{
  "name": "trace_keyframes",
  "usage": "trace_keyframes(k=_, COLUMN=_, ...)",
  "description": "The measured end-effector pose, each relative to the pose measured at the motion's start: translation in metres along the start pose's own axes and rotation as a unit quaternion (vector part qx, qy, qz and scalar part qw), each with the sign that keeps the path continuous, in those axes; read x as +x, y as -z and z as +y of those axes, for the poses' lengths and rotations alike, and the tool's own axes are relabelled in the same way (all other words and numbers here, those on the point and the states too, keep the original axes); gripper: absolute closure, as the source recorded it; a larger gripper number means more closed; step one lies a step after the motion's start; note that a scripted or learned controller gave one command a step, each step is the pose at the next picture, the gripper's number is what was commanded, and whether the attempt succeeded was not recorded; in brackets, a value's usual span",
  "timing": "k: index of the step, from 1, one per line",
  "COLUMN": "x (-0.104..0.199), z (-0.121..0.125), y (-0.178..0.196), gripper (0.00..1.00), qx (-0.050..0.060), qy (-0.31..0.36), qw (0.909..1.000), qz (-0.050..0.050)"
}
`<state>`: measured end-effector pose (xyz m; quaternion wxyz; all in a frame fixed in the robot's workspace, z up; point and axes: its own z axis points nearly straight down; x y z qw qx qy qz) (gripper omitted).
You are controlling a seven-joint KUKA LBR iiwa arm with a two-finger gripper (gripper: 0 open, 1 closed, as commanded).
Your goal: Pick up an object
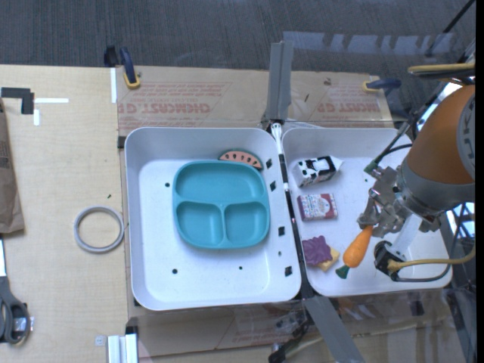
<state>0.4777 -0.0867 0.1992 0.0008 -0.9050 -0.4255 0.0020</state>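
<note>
My gripper [373, 222] hangs over the right side of the right bin [423, 278], under the grey wrist with its orange band. Its tip meets the upper end of an orange carrot [355, 249], which lies tilted with its green end toward the bin's front. Whether the carrot is held cannot be made out. Left of the carrot lies a purple grape bunch [317, 247] on a yellow piece. A pink packet [318, 206] and a black-and-white cow-patterned carton [315, 169] lie farther back.
The left bin [151, 278] holds a teal divided plate [222, 204] and a watermelon slice [240, 158] behind it. On the bench to the left lie a grey ring [99, 228] and scissors [11, 320]. A black cable connector [383, 257] dangles beside the carrot.
</note>
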Motion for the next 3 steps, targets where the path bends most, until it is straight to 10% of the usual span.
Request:
trace_keyframes(k=1, x=0.000, z=0.001, y=0.008, gripper=1.00, qx=0.001, qy=0.001, qw=1.0000, qz=-0.001)
trace_keyframes(k=2, x=0.084, z=0.080, y=0.010, gripper=1.00, qx=0.000, qy=-0.117, qw=0.9931, qz=-0.001)
trace_keyframes(k=3, x=0.108, z=0.088, y=0.058, gripper=1.00, qx=0.000, qy=-0.229, qw=0.9734, qz=-0.001)
